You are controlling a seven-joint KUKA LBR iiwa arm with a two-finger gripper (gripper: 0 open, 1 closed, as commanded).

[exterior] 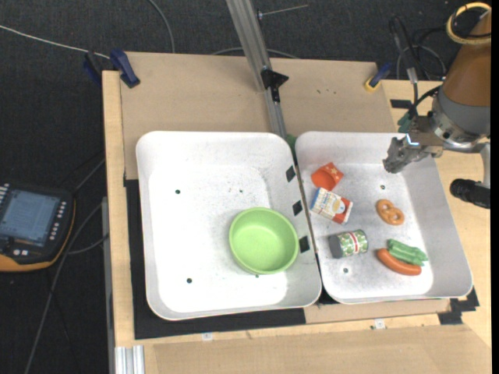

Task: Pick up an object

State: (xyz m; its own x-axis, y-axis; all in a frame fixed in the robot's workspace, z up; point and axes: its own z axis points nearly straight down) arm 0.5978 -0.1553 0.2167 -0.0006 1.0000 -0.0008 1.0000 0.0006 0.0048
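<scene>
You have a wooden bench [203, 92] bearing two shallow white bins side by side. The left bin [195, 170] holds a green bowl [263, 240] near its lower right corner. The right bin [366, 154] holds the small objects. The arm [468, 84] enters from the right, and its gripper [399, 159] hangs over the upper right part of the right bin; you cannot tell from this angle how the gripper is set, and nothing is seen held in it.

Nearest the gripper, below it, lies the pretzel [389, 212]. To the gripper's lower left sit the red carton [327, 177] and, just beneath that, the white carton [331, 205]. Further down lie the small can [348, 244], on its side, and the orange carrot [399, 262] touching the green vegetable [407, 252] at the bin's lower right. All are apart from the gripper.
</scene>
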